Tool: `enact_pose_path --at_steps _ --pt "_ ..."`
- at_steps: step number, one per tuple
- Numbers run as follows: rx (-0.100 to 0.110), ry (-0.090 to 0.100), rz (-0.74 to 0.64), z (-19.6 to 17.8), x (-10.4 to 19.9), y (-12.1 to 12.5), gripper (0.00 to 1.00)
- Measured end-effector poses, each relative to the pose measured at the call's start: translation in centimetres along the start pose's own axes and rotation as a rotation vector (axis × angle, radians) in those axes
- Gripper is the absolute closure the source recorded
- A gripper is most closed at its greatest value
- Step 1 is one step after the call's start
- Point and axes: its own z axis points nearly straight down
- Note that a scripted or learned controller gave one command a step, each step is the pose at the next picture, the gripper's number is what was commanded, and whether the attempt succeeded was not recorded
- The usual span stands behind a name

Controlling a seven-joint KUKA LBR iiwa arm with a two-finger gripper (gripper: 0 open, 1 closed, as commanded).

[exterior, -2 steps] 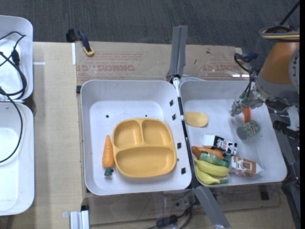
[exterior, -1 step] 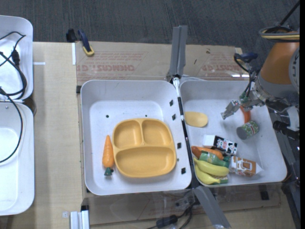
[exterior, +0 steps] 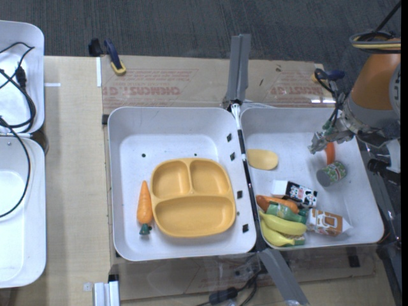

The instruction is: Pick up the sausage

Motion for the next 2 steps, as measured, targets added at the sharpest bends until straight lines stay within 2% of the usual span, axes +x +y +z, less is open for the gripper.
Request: enact_pose_path --at_steps 1,2 --pt "0.000 0.000 0.000 0.0 0.0 0.0 0.00" --pt "0.010 0.018 -0.062 2.0 -3.3 3.2 0.00"
